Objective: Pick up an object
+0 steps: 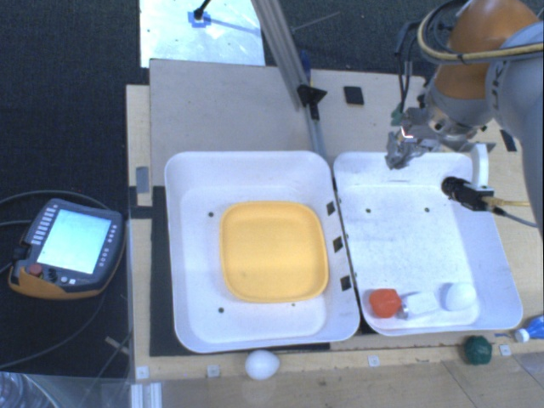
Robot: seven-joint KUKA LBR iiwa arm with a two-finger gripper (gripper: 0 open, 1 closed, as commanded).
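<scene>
My gripper [397, 161] hangs over the far edge of the right bin [425, 228], near its back left corner. Its fingers are small and dark from this angle, and nothing shows between them. Along the near wall of the right bin lie a red-orange object [384, 303], a small clear or white piece [418, 304] beside it, and a white ball [460, 296]. All three are far from the gripper, toward the front. In the left bin [191, 228] a yellow square plate [274, 250] lies flat in the middle.
A white egg-shaped object [262, 365] rests on the bench in front of the left bin. A dark green ball [477, 349] and a blue piece [533, 330] lie off the right bin's front corner. A teach pendant [68, 246] sits at the left. A slanted metal pole [285, 41] stands behind the bins.
</scene>
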